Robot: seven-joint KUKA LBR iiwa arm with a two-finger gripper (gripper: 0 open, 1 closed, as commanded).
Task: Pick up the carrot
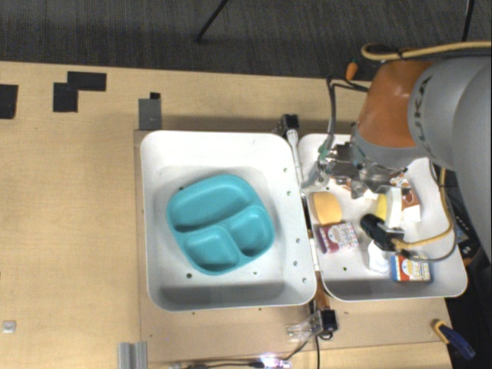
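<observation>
The gripper (344, 177) hovers low over the right bin (453, 279); you cannot tell its state. No carrot is clearly identifiable, so confirm your target before descending.

A pale wooden tabletop (69, 229) is carrying two shallow white bins side by side, the left bin (157, 206) and the right bin (450, 279), their inner rims nearly touching. Black patches (77, 89) (flat, angular shapes) are lying near its far left edge, and a small clear clip (305, 330) is sitting at the front.
</observation>
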